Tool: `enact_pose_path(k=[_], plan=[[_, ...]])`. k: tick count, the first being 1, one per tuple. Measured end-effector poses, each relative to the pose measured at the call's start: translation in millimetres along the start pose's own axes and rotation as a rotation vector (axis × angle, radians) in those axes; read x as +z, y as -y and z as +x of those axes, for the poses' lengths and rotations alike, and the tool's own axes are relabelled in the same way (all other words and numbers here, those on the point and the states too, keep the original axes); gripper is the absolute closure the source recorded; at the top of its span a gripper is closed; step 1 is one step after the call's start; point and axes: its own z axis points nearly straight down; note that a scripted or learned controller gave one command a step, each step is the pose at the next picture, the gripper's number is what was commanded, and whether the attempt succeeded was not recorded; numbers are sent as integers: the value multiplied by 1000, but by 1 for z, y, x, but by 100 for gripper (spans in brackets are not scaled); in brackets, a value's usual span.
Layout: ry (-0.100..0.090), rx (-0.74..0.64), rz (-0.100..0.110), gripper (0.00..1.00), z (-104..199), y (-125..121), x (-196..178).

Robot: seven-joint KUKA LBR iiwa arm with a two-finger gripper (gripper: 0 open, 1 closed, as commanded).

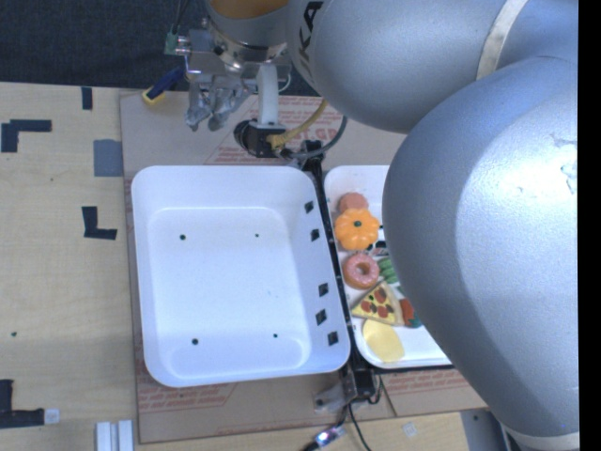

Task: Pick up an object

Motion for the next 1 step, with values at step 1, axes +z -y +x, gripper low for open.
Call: enact_pose_path(k=[1], plan=[[5, 1, 10, 100, 0, 2, 82]])
